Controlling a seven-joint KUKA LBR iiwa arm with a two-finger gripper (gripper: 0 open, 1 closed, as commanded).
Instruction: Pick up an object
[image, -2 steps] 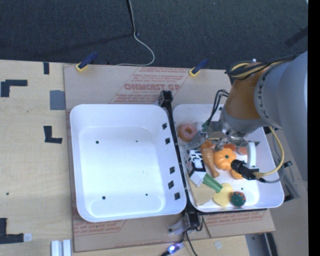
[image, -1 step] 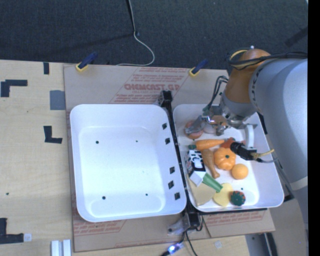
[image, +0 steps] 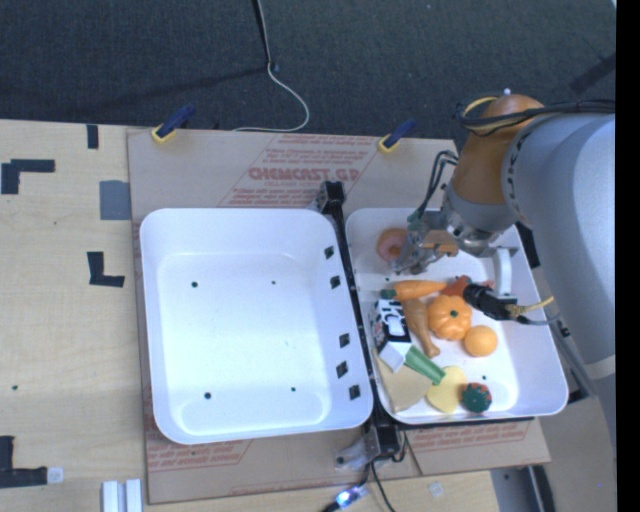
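The right bin (image: 535, 390) holds several toy foods: a carrot (image: 418, 290), a small pumpkin (image: 449, 317), an orange ball (image: 481, 341), a pink round piece (image: 391, 242) at the back, a green-and-white piece (image: 420, 364), a yellow piece (image: 444, 392) and a dark green and red piece (image: 476, 397). My gripper (image: 413, 256) hangs low over the back of this bin, just right of the pink piece and just above the carrot. Nothing shows between its fingers.
The left bin (image: 160, 300) lies beside the right one, with a black divider clip strip (image: 340, 290) between them. The grey arm with its orange band (image: 490, 160) fills the right side. Both bins rest on a cardboard sheet (image: 290, 170). A cable (image: 285, 90) runs at the back.
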